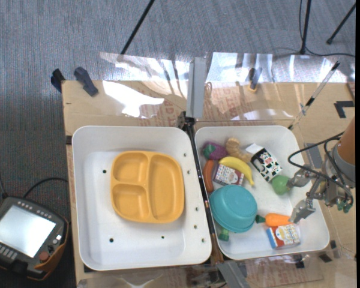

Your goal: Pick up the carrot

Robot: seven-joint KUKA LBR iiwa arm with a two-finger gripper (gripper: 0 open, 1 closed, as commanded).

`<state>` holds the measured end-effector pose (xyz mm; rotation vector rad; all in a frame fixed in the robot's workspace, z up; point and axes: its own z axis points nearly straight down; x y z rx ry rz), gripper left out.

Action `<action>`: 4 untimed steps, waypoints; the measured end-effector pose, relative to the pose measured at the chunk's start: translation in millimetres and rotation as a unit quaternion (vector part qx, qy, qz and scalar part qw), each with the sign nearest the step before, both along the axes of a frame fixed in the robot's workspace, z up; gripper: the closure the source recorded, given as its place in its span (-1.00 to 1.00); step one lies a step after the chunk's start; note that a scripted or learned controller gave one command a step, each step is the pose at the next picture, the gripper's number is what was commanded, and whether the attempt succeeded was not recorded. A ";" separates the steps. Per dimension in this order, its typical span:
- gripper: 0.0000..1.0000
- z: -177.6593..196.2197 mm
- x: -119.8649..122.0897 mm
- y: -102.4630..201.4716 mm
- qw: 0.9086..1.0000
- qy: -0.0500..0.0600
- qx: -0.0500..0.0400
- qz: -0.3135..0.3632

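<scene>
carrot lies in right bin, beside blue bowl | tool just right of it; grip state unclear | not lifted; pick remains

gripper open, over right bin | carrot just beside

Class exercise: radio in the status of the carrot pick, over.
Gripper low in right bin, beside carrot, nothing seen between fingers. Carrot lying flat, unlifted. Small carton touching carrot's near side, teal bowl to its left.
</scene>
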<state>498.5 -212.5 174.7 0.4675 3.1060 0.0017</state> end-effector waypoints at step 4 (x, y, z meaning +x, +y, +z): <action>1.00 -71.0 -17.1 65.6 0.999 -0.004 0.000 -0.053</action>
